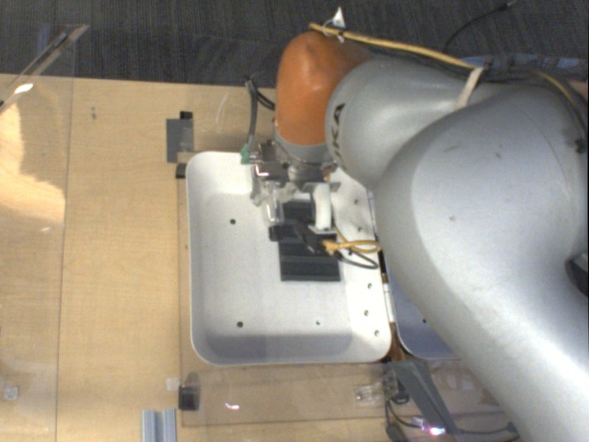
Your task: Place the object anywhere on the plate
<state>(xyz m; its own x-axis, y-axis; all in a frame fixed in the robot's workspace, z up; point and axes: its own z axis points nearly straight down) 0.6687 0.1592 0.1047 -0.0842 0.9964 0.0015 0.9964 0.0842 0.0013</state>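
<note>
Since the hand (273,194) hangs low over the white bin (221,284) and I cannot tell its state or where the object lies (maybe hidden under the arm (460,210)), handling is a guess: probably light, rigid, best taken mid-body.

A robotics lab, I'd say — my grey arm (479,210) over a wooden desk (101,247), white bin (221,311), dark carpet (166,17).
</note>
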